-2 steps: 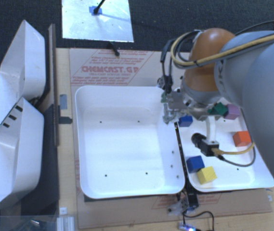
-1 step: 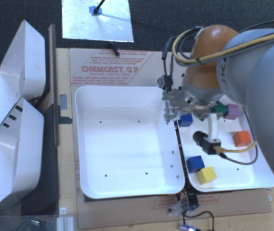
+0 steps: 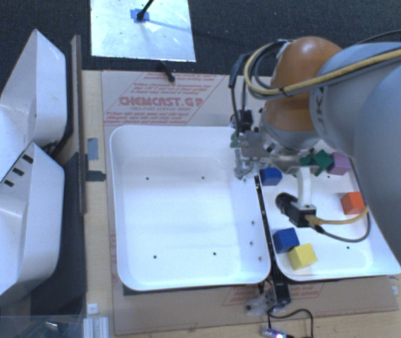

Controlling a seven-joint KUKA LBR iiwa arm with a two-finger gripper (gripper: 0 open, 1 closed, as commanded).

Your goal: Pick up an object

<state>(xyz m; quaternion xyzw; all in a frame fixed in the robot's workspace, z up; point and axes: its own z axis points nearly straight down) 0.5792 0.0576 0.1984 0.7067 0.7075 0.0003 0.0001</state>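
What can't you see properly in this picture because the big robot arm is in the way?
- Right bin: the arm covers its far and right parts in the camera view.
- Green block and purple block: each partly hidden under the arm.
- Blue block by the gripper: too tangled with the metal parts to tell whether they touch.
- Red print on the board: too small to read fully.
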